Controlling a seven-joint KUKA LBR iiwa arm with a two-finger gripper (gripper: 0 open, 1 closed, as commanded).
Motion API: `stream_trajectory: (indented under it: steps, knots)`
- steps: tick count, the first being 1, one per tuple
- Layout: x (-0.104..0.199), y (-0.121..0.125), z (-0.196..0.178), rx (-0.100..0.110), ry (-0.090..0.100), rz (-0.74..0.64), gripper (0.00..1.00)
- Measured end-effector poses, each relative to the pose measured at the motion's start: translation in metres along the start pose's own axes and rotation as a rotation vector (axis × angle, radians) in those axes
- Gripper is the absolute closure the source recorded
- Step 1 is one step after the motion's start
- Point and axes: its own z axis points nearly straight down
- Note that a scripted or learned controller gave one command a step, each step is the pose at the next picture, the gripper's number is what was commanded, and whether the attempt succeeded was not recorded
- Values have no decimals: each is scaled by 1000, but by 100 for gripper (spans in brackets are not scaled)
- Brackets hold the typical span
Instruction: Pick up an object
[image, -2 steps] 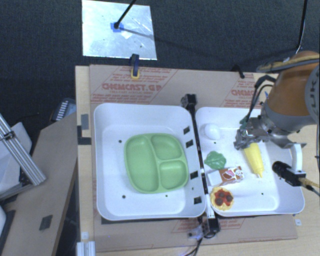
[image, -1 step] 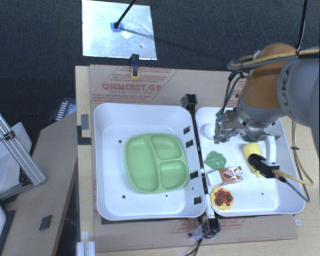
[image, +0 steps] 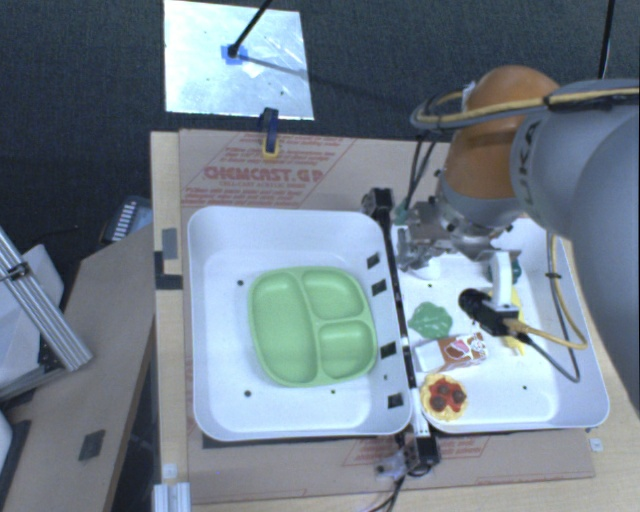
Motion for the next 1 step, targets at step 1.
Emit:
stream_trajectory:
  steps: [1]
  knots:
    - [57,13,-14,0,1,-1,100]
